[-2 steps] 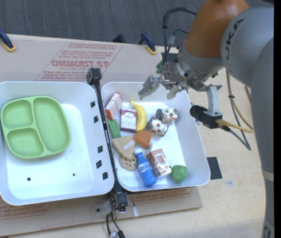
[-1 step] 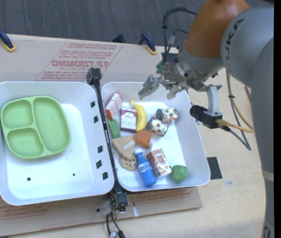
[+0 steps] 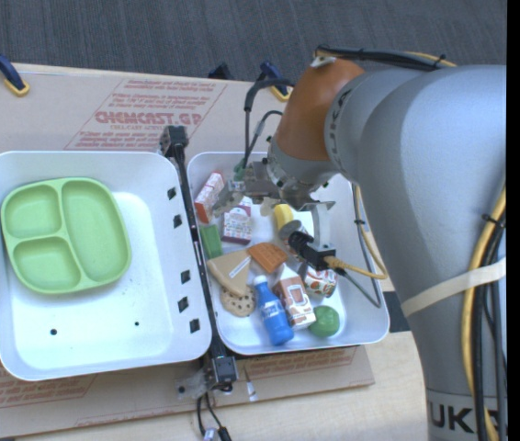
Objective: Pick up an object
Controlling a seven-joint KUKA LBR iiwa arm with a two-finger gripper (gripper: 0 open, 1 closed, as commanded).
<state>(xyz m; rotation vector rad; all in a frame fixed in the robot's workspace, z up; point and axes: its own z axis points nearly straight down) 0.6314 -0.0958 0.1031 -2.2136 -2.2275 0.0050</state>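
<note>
White right bin (image 3: 370,324) holds all the candidates — no object is visibly picked yet. Gripper (image 3: 258,184) is low over that bin's far half, near its left wall; can't tell the finger state, the wrist hides it.

Closest items to it: small red-and-white carton (image 3: 238,224), a red-and-white packet (image 3: 209,192) at the far-left wall, a yellow piece (image 3: 283,215) just right of the carton. My read: approach/descend phase of the pick, grasp not confirmed. Next move needs one item singled out — the pile is tight, neighbours touching, so a nudge or double-grab is likely.

Rest of the right bin: green block (image 3: 209,240) on the left wall, tan wedge (image 3: 228,269), orange cracker (image 3: 267,256), blue bottle (image 3: 272,315) and green ball (image 3: 326,321) by the near edge.

Left bin (image 3: 76,352): green divided tray (image 3: 64,235) in the far-left corner.
</note>
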